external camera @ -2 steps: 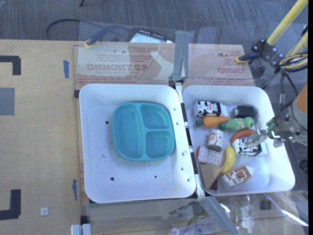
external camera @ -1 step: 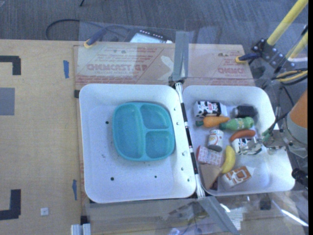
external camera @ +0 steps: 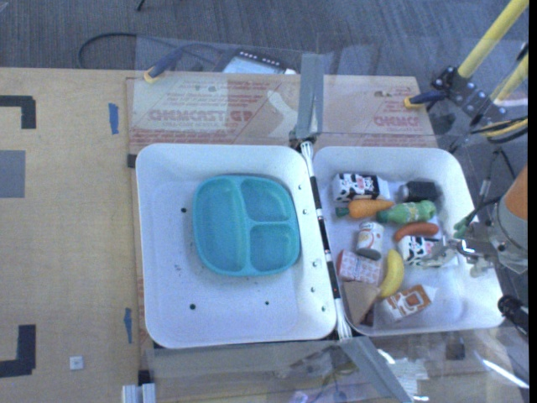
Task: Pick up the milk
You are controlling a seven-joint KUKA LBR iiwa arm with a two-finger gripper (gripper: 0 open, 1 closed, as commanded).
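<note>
Down in the right bin (external camera: 457, 170), the gripper (external camera: 443, 251) reaches in from the right with its fingers spread open, tips just beside a cow-patterned milk carton (external camera: 417, 248). A second cow-patterned carton (external camera: 356, 186) lies at the far left, near a carrot (external camera: 370, 209). A teal divided plate (external camera: 247, 224) sits in the left bin (external camera: 159, 250).

Soft, even light is falling from above, and the whole scene is looking bright but a little washed out. The two white bins (external camera: 168, 225) are glaring slightly, so their rims are losing detail. Shadows are staying faint and short. Small items are appearing blurry, and clear plastic at the bottom is reflecting light.
</note>
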